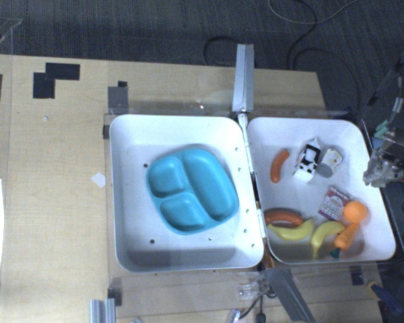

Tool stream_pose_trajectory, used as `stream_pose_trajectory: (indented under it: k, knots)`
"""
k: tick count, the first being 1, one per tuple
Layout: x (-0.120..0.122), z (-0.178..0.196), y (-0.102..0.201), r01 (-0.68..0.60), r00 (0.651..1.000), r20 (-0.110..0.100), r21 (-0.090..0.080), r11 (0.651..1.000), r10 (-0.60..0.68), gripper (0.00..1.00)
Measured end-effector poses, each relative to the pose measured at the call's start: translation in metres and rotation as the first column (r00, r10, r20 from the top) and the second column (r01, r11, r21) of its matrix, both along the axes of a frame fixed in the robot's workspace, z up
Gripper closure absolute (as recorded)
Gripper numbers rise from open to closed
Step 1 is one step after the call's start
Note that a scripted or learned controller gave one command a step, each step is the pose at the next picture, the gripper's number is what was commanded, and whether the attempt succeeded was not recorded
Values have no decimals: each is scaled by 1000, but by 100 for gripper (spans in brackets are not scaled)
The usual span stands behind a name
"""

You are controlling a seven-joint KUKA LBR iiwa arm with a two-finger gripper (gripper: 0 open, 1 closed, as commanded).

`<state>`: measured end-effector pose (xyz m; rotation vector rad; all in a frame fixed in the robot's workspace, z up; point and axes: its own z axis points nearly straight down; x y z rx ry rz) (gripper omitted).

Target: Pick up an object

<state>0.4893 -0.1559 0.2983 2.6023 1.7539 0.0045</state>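
Observation:
The right bin holds several small items. An orange sausage lies near its left wall, with a white and black toy and a grey-white piece beside it. Nearer the front lie a pink packet, an orange ball, a carrot, two bananas and a red-brown sausage. My gripper hangs at the right bin's right rim, outside the pile and touching none of the items. It is partly cut off by the view's edge.
The left bin holds a blue divided plate. A metal post rises behind the wall between the two bins. Cables lie on the dark floor beyond the bench.

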Motion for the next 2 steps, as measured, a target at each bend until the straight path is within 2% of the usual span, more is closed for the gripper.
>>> stream_pose_trajectory:
  k: [1,2]
  knots:
    - [2,11,1,-6,1000,3,-1,1000,6,100]
    - [-2,-27,-27,404,915,-4,1,915,-404,100]
